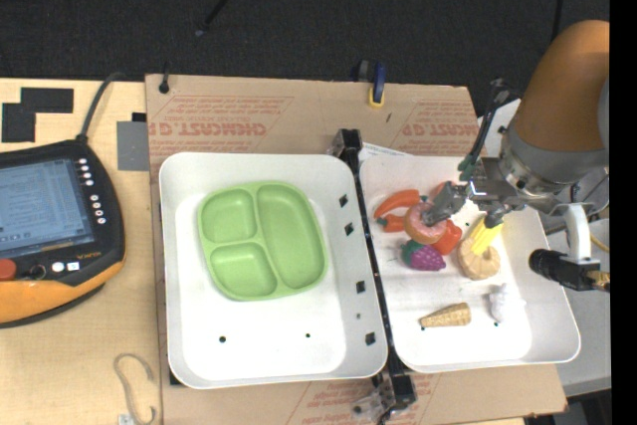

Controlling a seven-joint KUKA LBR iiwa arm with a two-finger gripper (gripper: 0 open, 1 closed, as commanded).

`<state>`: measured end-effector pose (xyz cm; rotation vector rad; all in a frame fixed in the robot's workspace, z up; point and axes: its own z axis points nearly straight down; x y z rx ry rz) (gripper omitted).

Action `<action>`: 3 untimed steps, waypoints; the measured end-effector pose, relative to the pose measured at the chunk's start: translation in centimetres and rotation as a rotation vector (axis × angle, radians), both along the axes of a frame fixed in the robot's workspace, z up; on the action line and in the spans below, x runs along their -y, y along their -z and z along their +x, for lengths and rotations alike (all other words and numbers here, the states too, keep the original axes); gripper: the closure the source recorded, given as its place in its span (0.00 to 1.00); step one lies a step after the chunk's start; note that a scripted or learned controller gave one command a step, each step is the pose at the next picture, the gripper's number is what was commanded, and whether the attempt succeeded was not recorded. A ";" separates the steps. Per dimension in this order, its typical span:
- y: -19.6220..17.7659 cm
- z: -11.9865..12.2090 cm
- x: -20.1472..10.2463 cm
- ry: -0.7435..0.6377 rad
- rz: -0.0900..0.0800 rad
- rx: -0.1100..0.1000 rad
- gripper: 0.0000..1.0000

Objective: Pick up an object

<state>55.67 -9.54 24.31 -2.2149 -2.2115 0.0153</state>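
The right white bin [537, 338] holds several toy foods. A pink ring donut [426, 229] lies by a red piece [451, 239], with an orange-red pepper [396, 204] to its left and purple grapes [426, 259] below it. Yellow corn [485, 234] and a beige bun [480, 262] sit to the right. An ice-cream cone [445, 317] lies near the front, and a small white object [495, 299] is beside it. My gripper [443, 204] reaches in from the right and hangs just over the pink donut's upper edge. Nothing is visibly held.
The left white bin [189, 314] contains a green three-compartment plate [262, 239]. A black divider [360, 244] runs between the bins. A teach pendant [50, 224] lies at the far left. The arm's orange band [567, 85] and grey wrist [542, 169] stand over the right bin's back right.
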 end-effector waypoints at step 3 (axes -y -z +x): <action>10.2 -0.9 -0.7 -0.001 -0.001 0.009 0.00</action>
